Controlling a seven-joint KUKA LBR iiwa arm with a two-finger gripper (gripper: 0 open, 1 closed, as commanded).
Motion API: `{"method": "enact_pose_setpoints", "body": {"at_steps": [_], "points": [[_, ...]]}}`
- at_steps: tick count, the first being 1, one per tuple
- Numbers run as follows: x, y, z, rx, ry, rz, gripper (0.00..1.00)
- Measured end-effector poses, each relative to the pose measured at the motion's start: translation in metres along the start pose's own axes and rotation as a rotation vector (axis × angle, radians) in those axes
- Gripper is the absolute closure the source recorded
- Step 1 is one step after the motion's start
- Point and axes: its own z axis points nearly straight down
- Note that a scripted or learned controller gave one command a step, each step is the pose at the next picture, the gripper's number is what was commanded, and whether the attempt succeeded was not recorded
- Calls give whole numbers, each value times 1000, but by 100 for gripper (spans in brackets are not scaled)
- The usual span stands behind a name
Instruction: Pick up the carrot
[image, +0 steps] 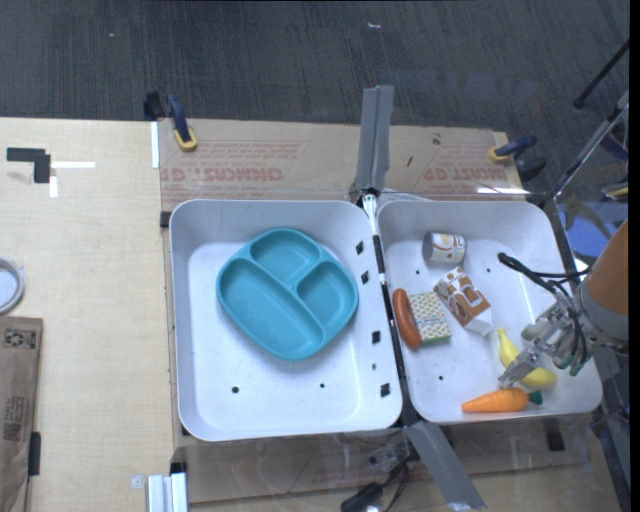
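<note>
Camera view: we are counting two white bins. Left bin (190, 330) is holding one blue divided plate (287, 292). Right bin (440, 400) is holding one carrot (494, 402) by its near rim, plus one can (445, 246), one hot dog (405, 317), two small cartons. Gripper (522, 371) is hovering just above carrot; whether it is open or closed we cannot tell. Open floor is lying around plate.

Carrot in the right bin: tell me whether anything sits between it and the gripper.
Nothing visible does. The carrot lies along the right bin's near wall, and the gripper hangs just above its green end. The closest neighbour, a yellow toy, lies beside the gripper and close to the carrot's green end.
</note>
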Motion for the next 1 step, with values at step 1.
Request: {"method": "enact_pose_setpoints", "body": {"at_steps": [1], "points": [[35, 46, -3, -6, -14, -260, 0]]}}
